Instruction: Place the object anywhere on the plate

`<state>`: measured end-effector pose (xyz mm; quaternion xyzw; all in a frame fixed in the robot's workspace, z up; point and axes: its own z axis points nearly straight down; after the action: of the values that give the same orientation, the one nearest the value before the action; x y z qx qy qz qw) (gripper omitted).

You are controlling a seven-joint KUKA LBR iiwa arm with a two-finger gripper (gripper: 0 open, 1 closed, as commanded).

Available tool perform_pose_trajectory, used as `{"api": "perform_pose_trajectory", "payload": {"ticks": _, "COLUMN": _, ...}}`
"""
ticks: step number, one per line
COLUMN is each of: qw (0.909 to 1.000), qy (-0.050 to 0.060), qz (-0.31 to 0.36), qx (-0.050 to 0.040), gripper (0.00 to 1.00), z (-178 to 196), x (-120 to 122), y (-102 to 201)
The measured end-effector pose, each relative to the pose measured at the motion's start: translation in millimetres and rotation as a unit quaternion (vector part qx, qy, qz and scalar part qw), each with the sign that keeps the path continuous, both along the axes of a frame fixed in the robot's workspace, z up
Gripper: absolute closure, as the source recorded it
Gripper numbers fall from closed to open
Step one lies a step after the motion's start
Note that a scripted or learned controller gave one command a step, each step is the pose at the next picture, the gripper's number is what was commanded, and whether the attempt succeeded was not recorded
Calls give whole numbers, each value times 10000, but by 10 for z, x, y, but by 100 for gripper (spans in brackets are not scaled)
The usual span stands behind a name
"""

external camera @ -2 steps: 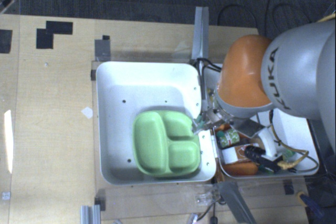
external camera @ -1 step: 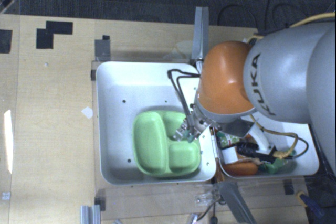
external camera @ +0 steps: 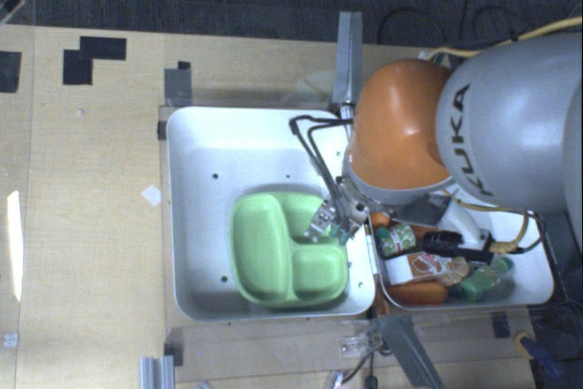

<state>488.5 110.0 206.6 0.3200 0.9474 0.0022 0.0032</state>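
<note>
A: Where is the plate [external camera: 264,246]?

B: It lies in the left bin [external camera: 196,196]. It is green, with one long compartment on its left side and two smaller ones on its right

A: And the gripper [external camera: 326,221]?

B: It is over the plate's upper right compartment, close to the plate's right rim. The grey arm [external camera: 510,123] and its orange band [external camera: 396,127] rise up and to the right of the plate

A: Is the claw wide, narrow, or holding something?

B: I cannot tell. From this slant the wrist covers most of it, and what shows is a small metallic cluster

A: So where is the object?

B: A small teal-green piece [external camera: 344,234] shows right at the gripper, at the plate's right rim, about where the two small compartments meet. I cannot tell whether it is held, or whether it touches the plate

A: What else is near?

B: The right bin [external camera: 537,291] sits just to the right of the plate. Nearest the plate in it is a green can [external camera: 396,240]. Just beyond that lies a bottle with a pale label [external camera: 430,267], on its side. An orange thing [external camera: 417,292] lies below the bottle, and a green thing [external camera: 478,283] lies farther from the plate than all of these
</note>
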Motion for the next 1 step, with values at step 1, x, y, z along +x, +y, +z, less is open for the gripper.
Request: {"api": "perform_pose_trajectory", "payload": {"ticks": 1, "qw": 9990, "qy": 7, "qz": 455, "qx": 2, "gripper": 100, "z": 200, "x": -10, "y": 837}}
